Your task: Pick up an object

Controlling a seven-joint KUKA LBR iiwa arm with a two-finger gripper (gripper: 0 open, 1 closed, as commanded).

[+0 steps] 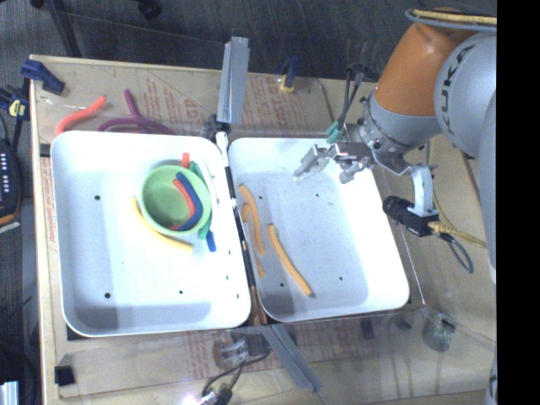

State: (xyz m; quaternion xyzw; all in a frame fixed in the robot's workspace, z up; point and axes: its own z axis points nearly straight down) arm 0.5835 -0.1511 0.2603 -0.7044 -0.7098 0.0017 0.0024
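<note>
My gripper (327, 167) hovers over the far part of the right bin (371, 251), open, with nothing between its fingers. In that bin, to the gripper's lower left, lie long orange strips: one (250, 213) near the left wall and one (289, 261) toward the middle. The left bin (93, 268) holds a green bowl (169, 199) with a blue curved piece (196, 199) and a red piece (185, 159) at its rim. A yellow strip (162, 233) pokes out under the bowl.
A grey metal bar (233, 78) stands up behind the gap between the bins. Behind the left bin, a red-orange handle (80, 115) and a purple cable (135, 125) lie on the bench. A blue clamp (40, 76) sits at the far left corner.
</note>
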